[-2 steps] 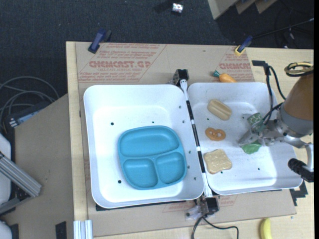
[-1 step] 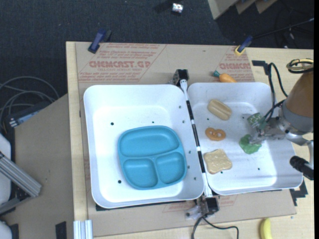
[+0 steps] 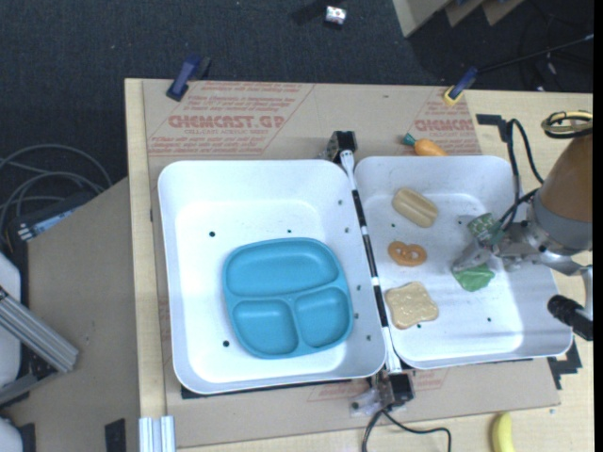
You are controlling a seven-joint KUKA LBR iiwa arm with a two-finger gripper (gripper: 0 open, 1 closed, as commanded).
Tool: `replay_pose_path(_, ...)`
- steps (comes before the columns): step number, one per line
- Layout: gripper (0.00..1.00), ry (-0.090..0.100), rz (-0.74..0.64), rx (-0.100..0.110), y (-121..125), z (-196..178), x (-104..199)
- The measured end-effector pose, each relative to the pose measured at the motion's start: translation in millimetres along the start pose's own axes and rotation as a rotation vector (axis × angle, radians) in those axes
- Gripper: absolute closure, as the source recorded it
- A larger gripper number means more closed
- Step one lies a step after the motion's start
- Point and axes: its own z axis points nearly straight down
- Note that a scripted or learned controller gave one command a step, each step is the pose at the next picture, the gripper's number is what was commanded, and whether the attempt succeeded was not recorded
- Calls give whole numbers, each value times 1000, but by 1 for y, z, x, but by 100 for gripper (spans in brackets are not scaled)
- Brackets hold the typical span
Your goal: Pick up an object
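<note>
Gripper (image 3: pixel 479 252) is reaching down over the green thing (image 3: pixel 473 277) in the right bin (image 3: pixel 499 339); fingers are apart, nothing is getting lifted yet.

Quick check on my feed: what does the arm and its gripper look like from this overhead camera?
The grey arm enters from the right with a rounded orange band above the wrist. Dark cables loop along it. The metallic grey gripper tapers to slim fingers and carries a small green patterned part.
</note>
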Motion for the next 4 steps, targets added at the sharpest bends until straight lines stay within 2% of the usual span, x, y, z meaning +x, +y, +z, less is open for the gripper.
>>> replay_pose_path(1,0,2,0,4,-36,17,14)
replay_pose_path(2,0,1,-3,-1,21,16,47)
replay_pose_path(3,100,-2,-2,-3,21,6,46)
replay_pose_path(4,100,2,-3,-1,12,-84,140)
